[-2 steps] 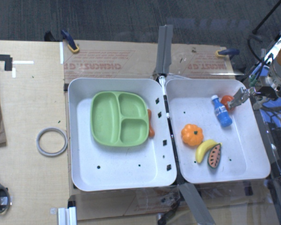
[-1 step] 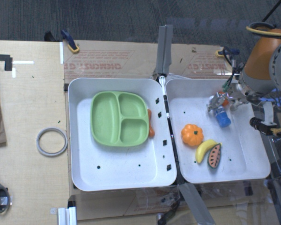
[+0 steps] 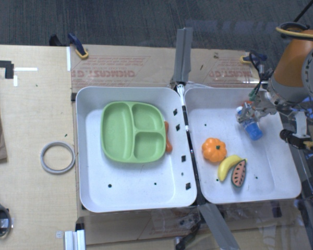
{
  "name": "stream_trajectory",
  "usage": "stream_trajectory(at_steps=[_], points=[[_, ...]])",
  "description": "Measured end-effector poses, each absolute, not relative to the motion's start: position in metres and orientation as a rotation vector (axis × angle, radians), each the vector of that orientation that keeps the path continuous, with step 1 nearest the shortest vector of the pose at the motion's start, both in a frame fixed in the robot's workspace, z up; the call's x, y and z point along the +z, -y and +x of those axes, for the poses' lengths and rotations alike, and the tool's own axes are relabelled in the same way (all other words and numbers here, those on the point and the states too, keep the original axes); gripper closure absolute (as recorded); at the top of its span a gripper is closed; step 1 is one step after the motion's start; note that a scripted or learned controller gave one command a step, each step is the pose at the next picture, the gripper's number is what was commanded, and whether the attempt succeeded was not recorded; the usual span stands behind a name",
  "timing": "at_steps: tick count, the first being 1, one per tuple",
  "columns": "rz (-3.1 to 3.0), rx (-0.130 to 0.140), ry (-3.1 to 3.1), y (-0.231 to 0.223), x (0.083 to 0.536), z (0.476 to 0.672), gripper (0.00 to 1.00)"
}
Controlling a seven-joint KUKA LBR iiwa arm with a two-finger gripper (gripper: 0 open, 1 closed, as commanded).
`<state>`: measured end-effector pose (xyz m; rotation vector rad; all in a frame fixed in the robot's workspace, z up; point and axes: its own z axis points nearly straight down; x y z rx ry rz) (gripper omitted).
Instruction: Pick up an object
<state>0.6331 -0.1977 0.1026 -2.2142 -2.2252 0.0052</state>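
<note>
On the left part of the surface (image 3: 31,119), near its left edge, a pale tape ring (image 3: 58,157) lies flat with bare board all around it. The left bin (image 3: 88,191) carries a green divided plate (image 3: 134,132), smooth plastic with three compartments, set toward the bin's back half; the front half of the bin floor is open. A small orange thing (image 3: 168,146) peeks out from under the plate's right rim, against the wall shared with the other bin.

In the right bin (image 3: 281,186) a round, ribbed orange pumpkin (image 3: 214,150) sits left of centre, and just beside it toward the front edge lie a curved yellow banana (image 3: 227,167) and a watermelon slice (image 3: 239,173), touching each other (both look like glossy toy plastic). The bin's front-left corner and its right side are free.

The claw (image 3: 249,114) hangs over the back right of this bin, and a blue block-like object (image 3: 254,131) shows just below it. It may be pinched between the fingers, but the clutter of metal there is too blurred to tell how far the claw is open or whether it holds anything.
</note>
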Motion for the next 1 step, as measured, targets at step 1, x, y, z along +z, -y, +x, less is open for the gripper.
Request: stream_trajectory(at_steps=[1], points=[[-2.219, 0.002, 2.225, 0.1075, 0.2151, 0.6591, 1.0]])
